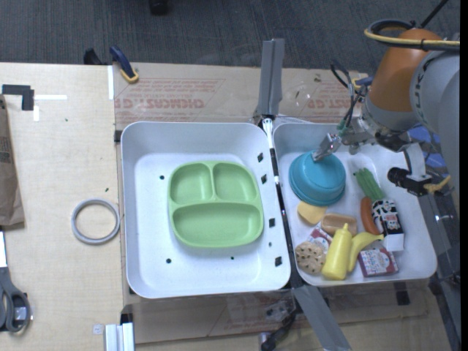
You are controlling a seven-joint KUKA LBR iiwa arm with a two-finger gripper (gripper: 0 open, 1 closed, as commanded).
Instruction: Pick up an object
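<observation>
The right bin (417, 265) holds several toy foods: a blue bowl (317, 179) turned upside down, a green pickle (368, 184), an orange sausage (368, 216), a yellow mustard bottle (337, 252), a cookie (310, 256), a yellow cheese wedge (310, 213), a bread roll (339, 222), a black-and-white carton (387, 218) and a small red box (376, 261). My gripper (326, 149) hangs over the bin's back part, just above the far rim of the blue bowl. Nothing shows between its fingers.
A green divided plate (216, 203) lies in the left bin (139, 218). On the bench to the left lie a grey tape ring (95, 220), scissors (13, 307) and a brown bag (9, 170). A grey upright post (270, 75) stands behind the bins' shared wall.
</observation>
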